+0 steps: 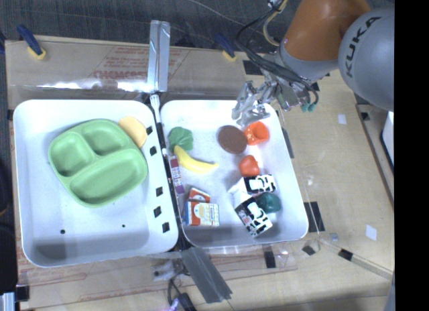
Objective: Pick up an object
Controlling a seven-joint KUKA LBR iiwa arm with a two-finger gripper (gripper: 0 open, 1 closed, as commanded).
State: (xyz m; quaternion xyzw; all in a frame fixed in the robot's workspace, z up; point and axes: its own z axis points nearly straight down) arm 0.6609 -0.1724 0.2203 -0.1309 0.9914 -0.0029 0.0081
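A green divided plate (pixel 99 161) and a yellow piece (pixel 133 129) lie in the left bin (pixel 40 236). The right bin (pixel 295 219) holds a banana (pixel 193 161), a brown disc (pixel 232 139) and black-and-white cartons (pixel 255 202). The jaws (pixel 249 105) hover above the disc; spread or pressed together, I cannot tell. The arm (pixel 362 41) reads "KUKA".

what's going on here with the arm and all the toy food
A KUKA arm reaches in from the right, its gripper hanging over the far end of the right bin, close to a brown disc and an orange piece. Nothing shows between its fingers. That bin also holds a banana, a green piece, a small carton and black-and-white cartons. The left bin holds a green tray with a yellow piece beside it.
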